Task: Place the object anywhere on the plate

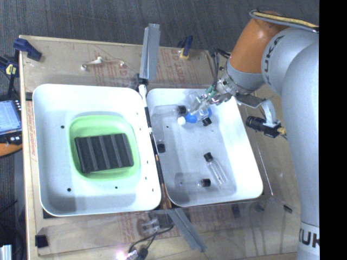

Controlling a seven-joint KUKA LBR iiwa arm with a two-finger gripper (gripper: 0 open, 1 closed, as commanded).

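The vial (191, 118), a small clear thing with a blue part and a white cap end, lies at the far side of the right bin (246, 161), and my claw (205, 103) is right on top of it. The plate (103, 148), green with a dark ribbed block (103, 151) on it, sits in the left bin (46, 145), well apart from here, across both bin walls.

What worries me most is the grip. The vial is clear, smooth and small, and it looks as though I meet it near one end, so I judge it could pivot or squirt out as I lift. Another dark-capped vial (205, 120) lies just beside it, touching or nearly so, and I could nudge it or drag it along. If the vial does come up, the carry goes over the seam between the bins, and a loose hold could drop it there or short of the plate. The ribbed block takes up most of the plate, so a round vial set down on it might roll off.

As for the claw, it is a blur of clear and shiny parts against the vial; I cannot tell whether it is clenched on the vial, merely touching it, or released
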